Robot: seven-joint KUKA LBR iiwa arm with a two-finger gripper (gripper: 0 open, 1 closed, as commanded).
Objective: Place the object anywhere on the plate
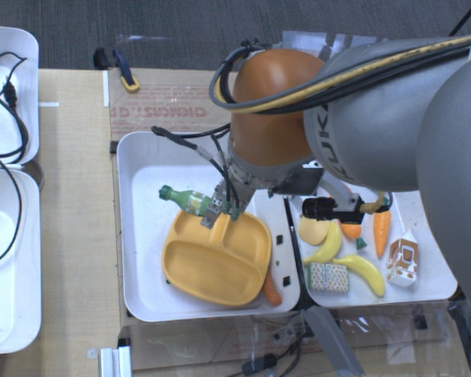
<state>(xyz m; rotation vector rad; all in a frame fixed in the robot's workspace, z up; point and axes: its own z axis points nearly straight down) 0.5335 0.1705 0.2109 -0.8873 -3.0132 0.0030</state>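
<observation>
Closest to the viewer, along the lower edge, the wooden tabletop (71, 289) carries two shallow white bins side by side. The right bin (436, 289) holds toy food: two bananas (353, 261), a carrot (382, 232), a small carton (403, 262) and a patterned block (328, 277).

The left bin (137, 234) holds the yellow plate (216, 261), a moulded tray with compartments, lying flat. A small orange piece (272, 294) peeks out at its lower right rim.

Further back, a green bottle (190, 200) lies on its side, its cap pointing left, its body reaching to the plate's upper left rim. It looks like light, stiff plastic, smooth and round, so it may roll or slip; the middle of the body, taken across its width, seems the surest hold.

The gripper (222, 208) hangs right at the bottle's right end, over the plate's upper rim. Its fingers appear close together at the bottle's base, but whether they actually clamp it is not clear.

Beyond, the grey arm with its orange band (275, 108) reaches in from the right, cables looping around it.
</observation>
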